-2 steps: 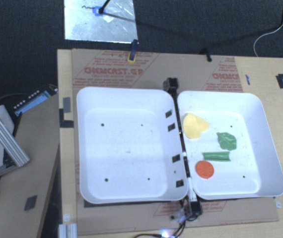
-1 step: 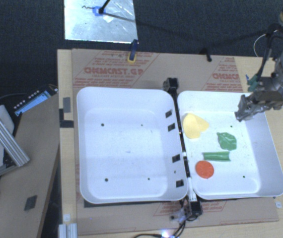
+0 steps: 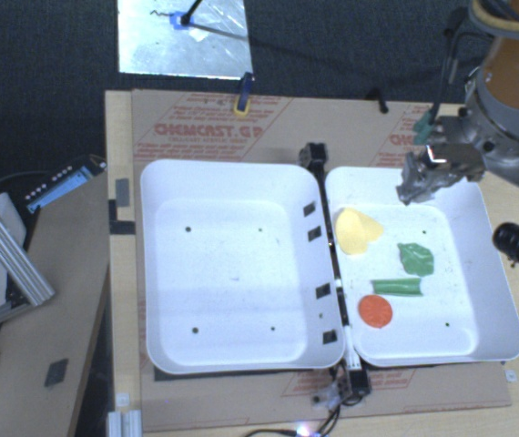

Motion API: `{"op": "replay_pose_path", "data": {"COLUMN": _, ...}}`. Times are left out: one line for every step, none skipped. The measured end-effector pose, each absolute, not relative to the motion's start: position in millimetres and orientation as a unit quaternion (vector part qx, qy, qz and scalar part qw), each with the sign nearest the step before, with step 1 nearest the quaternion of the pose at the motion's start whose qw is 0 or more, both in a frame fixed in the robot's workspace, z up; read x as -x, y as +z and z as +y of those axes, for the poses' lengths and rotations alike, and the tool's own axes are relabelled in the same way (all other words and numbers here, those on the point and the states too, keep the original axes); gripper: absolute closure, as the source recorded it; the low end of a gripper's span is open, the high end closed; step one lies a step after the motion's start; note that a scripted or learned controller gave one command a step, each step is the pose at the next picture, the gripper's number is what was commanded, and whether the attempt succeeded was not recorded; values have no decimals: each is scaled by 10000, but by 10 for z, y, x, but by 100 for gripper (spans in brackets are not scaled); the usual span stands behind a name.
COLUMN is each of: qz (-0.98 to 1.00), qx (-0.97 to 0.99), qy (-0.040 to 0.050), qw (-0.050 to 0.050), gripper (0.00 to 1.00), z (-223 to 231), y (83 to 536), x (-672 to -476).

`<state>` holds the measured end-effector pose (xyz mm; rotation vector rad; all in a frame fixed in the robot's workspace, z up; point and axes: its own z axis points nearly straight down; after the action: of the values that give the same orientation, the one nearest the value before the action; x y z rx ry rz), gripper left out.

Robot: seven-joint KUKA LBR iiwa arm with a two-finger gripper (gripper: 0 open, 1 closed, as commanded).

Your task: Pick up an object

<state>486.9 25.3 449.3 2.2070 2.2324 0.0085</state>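
Two white bins stand side by side on the counter (image 3: 196, 126). The left bin (image 3: 232, 262) has nothing in it that I can see. The right bin (image 3: 478, 308) contains a yellow piece (image 3: 357, 230), a green crumpled piece (image 3: 416, 258), a green stick (image 3: 397, 287) and an orange disc (image 3: 375, 311). The hand (image 3: 416, 192) hangs over the far edge of the right bin; whether it is released or clenched, I cannot tell. The yellow piece lies near it, to the left and closer to the camera.
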Motion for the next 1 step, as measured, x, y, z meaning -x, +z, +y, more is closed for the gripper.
{"op": "replay_pose_path", "data": {"qz": 7101, "qx": -7041, "qy": 16, "qw": 8, "gripper": 100, "z": 680, "y": 4593, "x": -4867}}
